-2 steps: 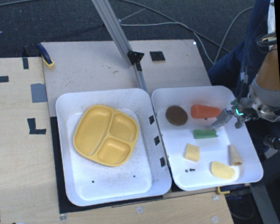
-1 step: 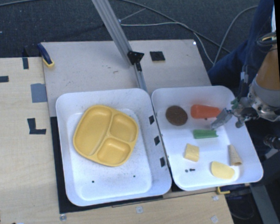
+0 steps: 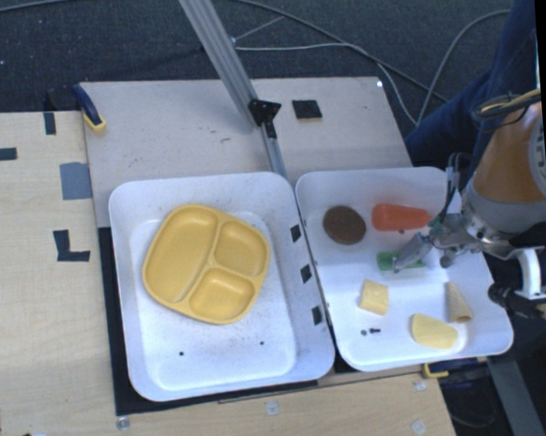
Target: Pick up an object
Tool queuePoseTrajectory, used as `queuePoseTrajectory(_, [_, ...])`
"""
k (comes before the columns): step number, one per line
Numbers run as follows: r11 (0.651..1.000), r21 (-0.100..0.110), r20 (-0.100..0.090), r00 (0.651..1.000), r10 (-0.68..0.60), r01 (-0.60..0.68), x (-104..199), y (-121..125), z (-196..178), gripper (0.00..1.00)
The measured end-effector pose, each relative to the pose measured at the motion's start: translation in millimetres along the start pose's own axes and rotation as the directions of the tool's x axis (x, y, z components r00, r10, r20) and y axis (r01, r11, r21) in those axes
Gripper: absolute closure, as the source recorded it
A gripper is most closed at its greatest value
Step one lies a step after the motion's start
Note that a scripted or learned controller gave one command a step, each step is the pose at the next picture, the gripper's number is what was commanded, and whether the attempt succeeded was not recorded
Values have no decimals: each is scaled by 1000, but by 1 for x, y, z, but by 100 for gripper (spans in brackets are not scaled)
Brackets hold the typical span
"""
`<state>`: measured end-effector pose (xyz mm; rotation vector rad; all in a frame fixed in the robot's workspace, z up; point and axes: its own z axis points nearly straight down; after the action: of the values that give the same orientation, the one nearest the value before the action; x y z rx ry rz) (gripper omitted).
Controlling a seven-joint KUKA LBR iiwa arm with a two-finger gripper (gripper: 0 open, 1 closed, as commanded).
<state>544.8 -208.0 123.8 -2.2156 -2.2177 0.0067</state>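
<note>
White bins sit side by side on the desk (image 3: 181,125). L bin (image 3: 143,364): yellow divided plate (image 3: 207,262), three compartments, lying flat. R bin (image 3: 480,342): brown round disc (image 3: 344,224) at upper left; orange piece (image 3: 400,216) just beside it to the right; small green piece (image 3: 386,261) below the orange one; pale yellow cube (image 3: 374,297) near centre; yellow wedge (image 3: 434,331) at the lower edge; tan cone-like piece (image 3: 459,303) just above and right of the wedge. Grey arm (image 3: 509,170) w/ orange band enters from the right. Gripper (image 3: 410,256) is low over the R bin, its tip just beside the green piece; contact can't be judged. Whether its fingers are apart or together can't be told at this res. Nothing is visibly held.
</note>
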Motion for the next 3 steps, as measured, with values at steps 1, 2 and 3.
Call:
queuePoseTrajectory(1, [1000, -9, 4, 1000, 0, 0, 0, 1, 38, 0])
queuePoseTrajectory(2, [1000, -15, 5, 1000, -1, 1, 0, 3, 25, 100])
queuePoseTrajectory(3, [1000, -10, 3, 1000, 0, 0, -3, 11, -21, 100])
